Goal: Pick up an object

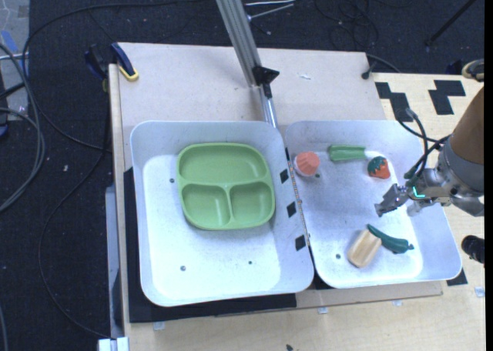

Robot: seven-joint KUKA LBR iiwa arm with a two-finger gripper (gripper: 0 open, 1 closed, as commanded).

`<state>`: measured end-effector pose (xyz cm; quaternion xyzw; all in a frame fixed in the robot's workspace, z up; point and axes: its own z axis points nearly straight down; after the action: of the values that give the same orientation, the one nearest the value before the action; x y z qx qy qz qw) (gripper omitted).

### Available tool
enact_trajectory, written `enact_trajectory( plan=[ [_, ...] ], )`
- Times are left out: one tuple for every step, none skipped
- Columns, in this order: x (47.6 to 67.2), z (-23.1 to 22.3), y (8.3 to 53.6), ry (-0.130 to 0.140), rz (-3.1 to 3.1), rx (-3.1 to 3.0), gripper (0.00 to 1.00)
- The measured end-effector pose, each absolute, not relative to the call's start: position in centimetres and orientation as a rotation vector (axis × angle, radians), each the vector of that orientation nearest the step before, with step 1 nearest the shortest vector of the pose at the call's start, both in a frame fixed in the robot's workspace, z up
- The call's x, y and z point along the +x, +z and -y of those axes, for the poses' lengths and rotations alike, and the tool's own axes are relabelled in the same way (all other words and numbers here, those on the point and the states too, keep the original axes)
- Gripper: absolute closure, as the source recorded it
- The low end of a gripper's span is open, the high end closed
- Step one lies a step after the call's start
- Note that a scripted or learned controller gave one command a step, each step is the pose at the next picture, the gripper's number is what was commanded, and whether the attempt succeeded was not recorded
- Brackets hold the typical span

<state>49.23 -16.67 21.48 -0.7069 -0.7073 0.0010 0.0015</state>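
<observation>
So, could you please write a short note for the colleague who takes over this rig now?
Gripper: low over the right bin, near its right side, nothing seen held.
Right bin holds: orange round piece at upper left, green vegetable at the top, red strawberry-like piece at upper right, tan block and dark green piece at lower right.
Left bin holds the green divided plate.
Done: approach only.
Left: grasp one object and lift it. The dark green piece and the strawberry look nearest.
</observation>
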Motion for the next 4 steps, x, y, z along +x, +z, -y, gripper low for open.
enact_trajectory(
  plan=[
    [49.3, 16.7, 21.6, 0.001, 2.222, -2.22, 0.0],
    [49.2, 16.7, 15.2, 0.004, 2.217, -2.219, 0.0],
    [49.1, 16.6, 9.8, 0.004, 2.217, -2.219, 0.0],
    [49.2, 16.7, 11.1, 0.0, 2.219, -2.223, 1.0]
  ],
)
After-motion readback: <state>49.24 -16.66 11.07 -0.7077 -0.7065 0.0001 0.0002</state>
